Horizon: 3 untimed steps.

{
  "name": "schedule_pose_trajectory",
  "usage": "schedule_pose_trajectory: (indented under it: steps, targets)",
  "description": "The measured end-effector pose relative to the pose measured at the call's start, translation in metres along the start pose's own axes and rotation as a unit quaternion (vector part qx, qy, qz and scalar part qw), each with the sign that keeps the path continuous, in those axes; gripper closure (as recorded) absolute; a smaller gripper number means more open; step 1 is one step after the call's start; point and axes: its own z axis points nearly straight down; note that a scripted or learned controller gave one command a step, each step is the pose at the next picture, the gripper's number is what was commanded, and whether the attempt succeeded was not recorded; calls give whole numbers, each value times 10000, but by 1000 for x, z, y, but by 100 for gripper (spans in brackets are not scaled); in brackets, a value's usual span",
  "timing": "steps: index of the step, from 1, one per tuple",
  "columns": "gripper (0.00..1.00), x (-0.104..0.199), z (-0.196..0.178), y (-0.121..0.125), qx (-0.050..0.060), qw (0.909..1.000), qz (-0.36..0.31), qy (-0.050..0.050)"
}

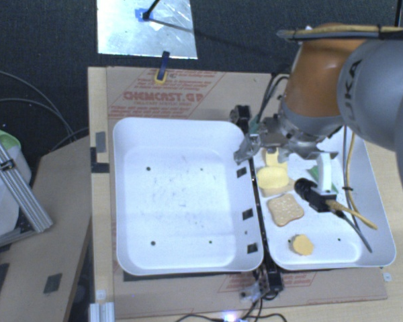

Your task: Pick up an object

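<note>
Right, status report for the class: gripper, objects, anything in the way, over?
Gripper at left rim of the right bin, grip unclear. Yellow block, tan cracker, small yellow piece lying loose in that bin. Arm overhangs the block.

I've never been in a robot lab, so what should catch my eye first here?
The big grey arm with its orange band looms in from the right, its end effector low over the left side of the right bin. In that bin lie a pale yellow block, a toast-like slice and, nearest the front, a small round yellow piece.
</note>
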Motion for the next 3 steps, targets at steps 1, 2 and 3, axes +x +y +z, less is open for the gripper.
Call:
schedule_pose_trajectory:
  steps: [1, 2, 3]
  targets:
    - [0, 90, 122, -38, 104, 9999, 12, -5]
    - [0, 162, 156, 12, 30, 10000, 22, -4]
    - [0, 89, 153, 103, -12, 10000, 91, -32]
